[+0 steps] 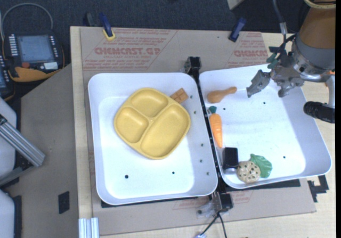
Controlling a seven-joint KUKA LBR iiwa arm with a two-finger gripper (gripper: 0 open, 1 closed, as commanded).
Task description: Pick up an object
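In the right bin (298, 141) lie a tan drumstick (221, 94) at the far left corner, an orange carrot (216, 129) along the left wall, and a black block (230, 157), a speckled cookie (246, 171) and a green leafy piece (262, 165) near the front edge. My gripper (269, 88) hangs over the far part of this bin, right of the drumstick and apart from it. Its fingers are spread open with nothing between them.
The left bin (106, 173) holds a yellow divided plate (153, 122) with a small brown block (179, 95) at its far right corner. A black clamp (193, 64) sits at the far end of the wall between the bins.
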